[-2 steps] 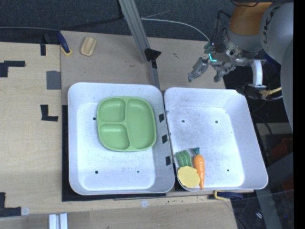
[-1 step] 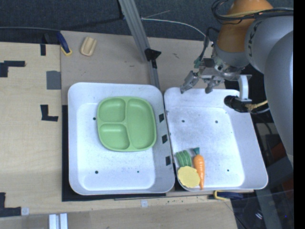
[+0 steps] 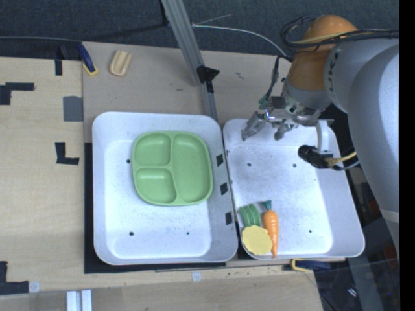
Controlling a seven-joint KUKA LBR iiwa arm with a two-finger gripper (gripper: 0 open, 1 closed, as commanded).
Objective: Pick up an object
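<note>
Nothing picked yet. Gripper hovers at right bin's far rim, fingers spread, nothing between them. Carrot lies in near-left corner beside yellow piece, well apart. Approach, descent, grasp all remain.

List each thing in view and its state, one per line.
hand: open, holding nothing, over the right bin's far edge
plate: upright, flat in the left bin
carrot: lying in the right bin's near corner
yellow piece: lying against the carrot
green piece: lying by the carrot
left bin: holds the plate
right bin: holds the food
</note>
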